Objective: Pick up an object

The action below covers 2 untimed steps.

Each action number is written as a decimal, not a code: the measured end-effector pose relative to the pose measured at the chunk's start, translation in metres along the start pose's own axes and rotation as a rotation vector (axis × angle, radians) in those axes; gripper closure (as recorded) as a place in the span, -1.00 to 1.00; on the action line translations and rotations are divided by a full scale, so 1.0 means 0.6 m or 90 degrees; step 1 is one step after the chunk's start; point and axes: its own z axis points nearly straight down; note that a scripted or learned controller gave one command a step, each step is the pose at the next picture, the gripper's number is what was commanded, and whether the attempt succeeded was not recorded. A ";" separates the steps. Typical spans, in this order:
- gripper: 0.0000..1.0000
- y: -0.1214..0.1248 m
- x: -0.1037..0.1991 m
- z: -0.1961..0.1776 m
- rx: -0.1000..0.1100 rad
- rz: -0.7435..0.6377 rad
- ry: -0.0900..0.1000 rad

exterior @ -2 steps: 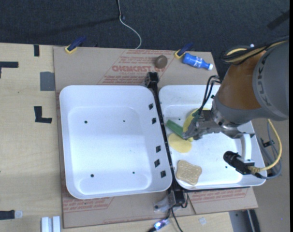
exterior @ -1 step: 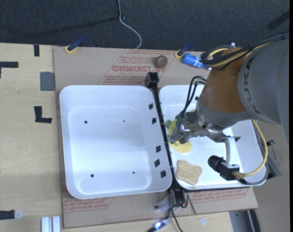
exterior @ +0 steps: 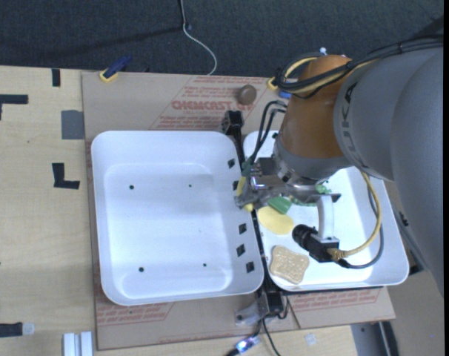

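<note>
The grey arm with its orange band [exterior: 313, 117] reaches into the right white bin [exterior: 387, 273] at centre right of the frame, and the gripper [exterior: 265, 191] sits low near the divider between the bins. Its opening cannot be determined from this angle. A pale yellow rounded object [exterior: 275, 220] lies just below it, a tan speckled sponge-like block [exterior: 290, 264] lower still, and a green item [exterior: 280, 203] is partly hidden. Risk: a descent this close to the bin wall may strike the wall or only nudge the yellow object aside.

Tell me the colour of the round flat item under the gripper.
Pale yellow item, seen in the camera view.
</note>
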 end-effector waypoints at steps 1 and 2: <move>1.00 0.104 0.039 -0.177 -0.008 0.000 0.000; 1.00 0.088 0.101 -0.074 0.004 0.002 -0.001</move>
